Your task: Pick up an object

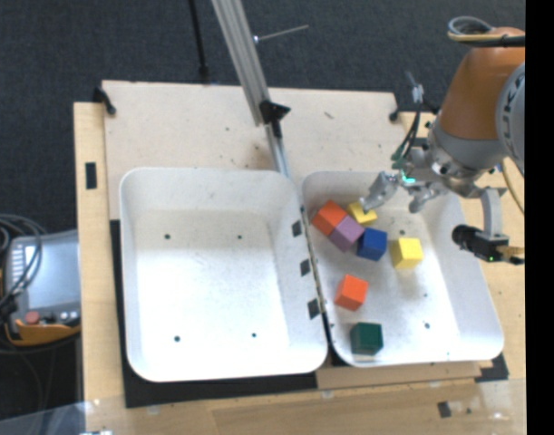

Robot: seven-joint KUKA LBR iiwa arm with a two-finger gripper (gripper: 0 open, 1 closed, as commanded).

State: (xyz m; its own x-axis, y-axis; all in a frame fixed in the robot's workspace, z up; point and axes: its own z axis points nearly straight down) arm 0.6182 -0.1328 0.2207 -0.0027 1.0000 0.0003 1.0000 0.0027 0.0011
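Dark carpet surrounds a pale wooden bench that carries two shallow white bins side by side. A slanted aluminium rail crosses the upper part of the view, ending near the seam between them. The left bin sits beside the right bin, which holds the blocks: an orange block, a purple block touching it, a small yellow block just behind those, a blue block beside the purple one, a larger yellow block a little apart, a second orange block nearer the front, and a green block by the front wall. The gripper hangs over the back of the right bin with its two fingers spread well apart; nothing sits between them. One finger reaches down just above the small yellow block; actual contact cannot be judged.
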